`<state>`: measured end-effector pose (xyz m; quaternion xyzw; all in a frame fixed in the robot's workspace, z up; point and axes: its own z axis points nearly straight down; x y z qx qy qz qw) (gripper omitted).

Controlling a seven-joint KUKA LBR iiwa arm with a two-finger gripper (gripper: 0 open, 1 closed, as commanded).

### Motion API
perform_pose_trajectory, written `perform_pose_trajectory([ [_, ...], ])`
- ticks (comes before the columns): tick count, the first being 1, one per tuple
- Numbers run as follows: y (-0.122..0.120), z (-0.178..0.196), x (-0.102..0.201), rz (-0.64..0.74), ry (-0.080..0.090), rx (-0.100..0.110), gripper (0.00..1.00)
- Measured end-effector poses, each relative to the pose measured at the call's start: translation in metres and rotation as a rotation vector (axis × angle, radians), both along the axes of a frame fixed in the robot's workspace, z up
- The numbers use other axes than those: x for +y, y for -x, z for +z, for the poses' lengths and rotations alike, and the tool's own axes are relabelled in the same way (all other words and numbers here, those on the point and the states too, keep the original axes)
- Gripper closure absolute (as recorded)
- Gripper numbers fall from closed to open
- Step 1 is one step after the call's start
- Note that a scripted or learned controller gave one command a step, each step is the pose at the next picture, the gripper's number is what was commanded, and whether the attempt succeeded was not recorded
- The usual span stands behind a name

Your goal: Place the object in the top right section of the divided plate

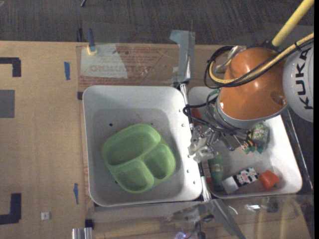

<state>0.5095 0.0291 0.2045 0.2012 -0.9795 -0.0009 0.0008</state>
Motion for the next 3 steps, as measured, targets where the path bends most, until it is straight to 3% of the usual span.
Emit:
perform_pose_trajectory([
  [1,0.018,-0.006,0.064,0.122,-0.001,0.0,1.0],
  [2,0.008,0.014,0.039,0.129,-0.001,-0.004,1.0],
  [3,0.014,0.082,0.07,0.052,-0.001,-0.004,1.0],
])
